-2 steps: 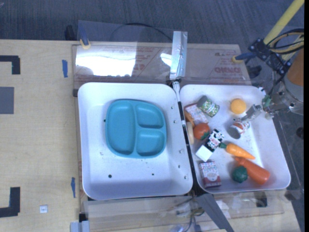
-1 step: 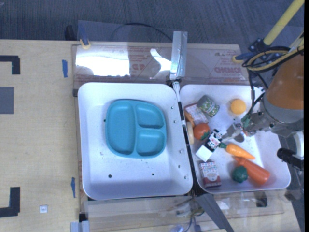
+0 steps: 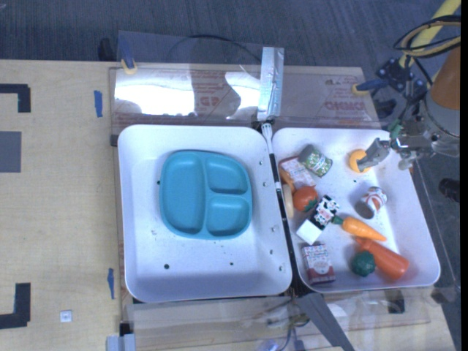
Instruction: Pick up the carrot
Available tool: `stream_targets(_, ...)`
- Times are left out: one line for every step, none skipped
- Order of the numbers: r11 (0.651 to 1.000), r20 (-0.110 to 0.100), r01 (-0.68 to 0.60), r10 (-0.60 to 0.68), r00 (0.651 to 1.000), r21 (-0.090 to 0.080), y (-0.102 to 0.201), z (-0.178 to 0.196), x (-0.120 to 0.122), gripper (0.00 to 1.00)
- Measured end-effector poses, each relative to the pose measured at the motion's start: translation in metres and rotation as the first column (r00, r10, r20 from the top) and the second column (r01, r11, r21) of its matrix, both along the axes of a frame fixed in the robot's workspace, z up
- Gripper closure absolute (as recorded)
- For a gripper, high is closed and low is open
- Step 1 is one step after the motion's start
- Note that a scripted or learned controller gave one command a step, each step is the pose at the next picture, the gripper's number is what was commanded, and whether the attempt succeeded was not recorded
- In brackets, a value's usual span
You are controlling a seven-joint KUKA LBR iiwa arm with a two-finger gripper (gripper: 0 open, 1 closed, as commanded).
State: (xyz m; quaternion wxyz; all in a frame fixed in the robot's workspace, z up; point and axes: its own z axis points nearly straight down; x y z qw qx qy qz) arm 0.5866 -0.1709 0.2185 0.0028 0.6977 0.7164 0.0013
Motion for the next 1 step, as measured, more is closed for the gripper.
stream_targets(0.965,-0.009,-0.262,0.262,0.965,0.005,0.0119,-0.0728,-0.0544,0.00)
